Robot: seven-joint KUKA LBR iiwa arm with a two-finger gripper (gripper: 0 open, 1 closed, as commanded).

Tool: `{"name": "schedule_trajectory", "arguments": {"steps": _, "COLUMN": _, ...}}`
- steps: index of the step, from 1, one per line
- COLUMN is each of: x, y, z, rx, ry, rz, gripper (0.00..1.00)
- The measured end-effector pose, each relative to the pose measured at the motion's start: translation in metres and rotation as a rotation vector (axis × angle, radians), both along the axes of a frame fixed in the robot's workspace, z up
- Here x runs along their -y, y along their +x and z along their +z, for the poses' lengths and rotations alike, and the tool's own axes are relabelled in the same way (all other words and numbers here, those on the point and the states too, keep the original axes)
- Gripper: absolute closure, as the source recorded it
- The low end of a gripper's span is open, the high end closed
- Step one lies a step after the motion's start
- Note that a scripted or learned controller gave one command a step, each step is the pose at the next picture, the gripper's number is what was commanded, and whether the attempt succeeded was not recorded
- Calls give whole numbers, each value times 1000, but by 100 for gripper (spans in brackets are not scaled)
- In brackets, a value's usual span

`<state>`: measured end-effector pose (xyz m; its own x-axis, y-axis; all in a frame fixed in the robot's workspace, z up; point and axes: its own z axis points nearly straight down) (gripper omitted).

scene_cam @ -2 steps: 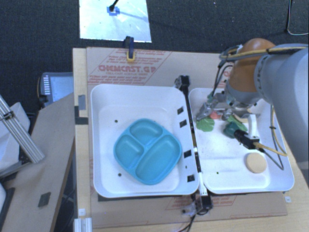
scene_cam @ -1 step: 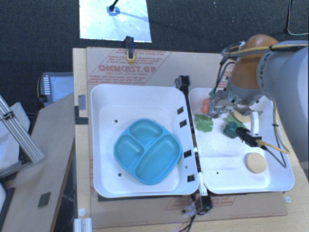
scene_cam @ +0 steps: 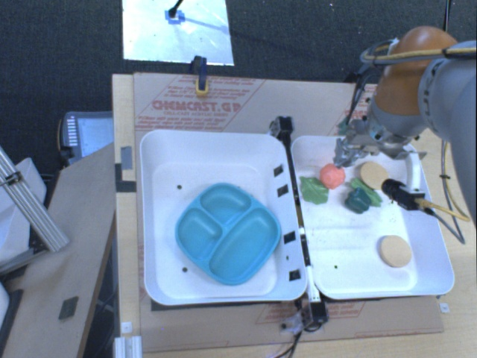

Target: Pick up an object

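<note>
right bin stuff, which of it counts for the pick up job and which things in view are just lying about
For the job:
gripper, low over the right bin
red ball
green piece
teal piece
tan oval
tan disc

Just lying about:
blue divided plate in the left bin
yellow clamp

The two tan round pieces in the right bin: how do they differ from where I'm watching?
The upper tan piece lies beside the gripper, with the dark green object close by. The lower tan piece lies alone toward the right bin's near corner, clear of other items. The upper one looks paler. Both are flat, rounded and tan.
</note>
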<state>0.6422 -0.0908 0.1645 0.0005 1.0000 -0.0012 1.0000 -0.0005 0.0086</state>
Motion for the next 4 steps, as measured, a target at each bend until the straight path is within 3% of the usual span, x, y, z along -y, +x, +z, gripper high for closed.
{"name": "schedule_trajectory", "arguments": {"steps": 1, "x": 0, "y": 2, "z": 55, "rx": 0, "ry": 0, "rz": 5, "gripper": 100}}
{"name": "schedule_trajectory", "arguments": {"steps": 2, "x": 0, "y": 3, "z": 85, "rx": -3, "ry": 1, "rz": 5, "gripper": 100}}
{"name": "schedule_trajectory", "arguments": {"steps": 4, "x": -105, "y": -38, "z": 87, "rx": -8, "ry": 4, "rz": 10, "gripper": 100}}
